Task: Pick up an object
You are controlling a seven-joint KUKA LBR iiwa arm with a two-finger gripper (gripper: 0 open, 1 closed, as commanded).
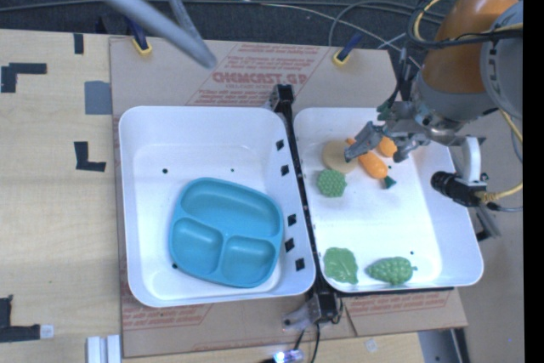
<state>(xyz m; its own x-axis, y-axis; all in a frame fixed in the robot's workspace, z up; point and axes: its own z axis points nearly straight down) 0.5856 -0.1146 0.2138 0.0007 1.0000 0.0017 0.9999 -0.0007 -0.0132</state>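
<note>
Orange carrot (371,164) lies beneath the pincer (378,147) in the right bin (442,242), far edge; fingers spread wide, nothing held. Approach step; next: descend, close.

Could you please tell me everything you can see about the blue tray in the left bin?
The blue tray is a light-blue, smooth, plastic-looking dish with rounded corners and three compartments: one large, two smaller. It lies flat, right side up, turned at a slant on the floor of the left bin, toward its near right corner. No food lies in it, and only the bin floor touches it.
</note>
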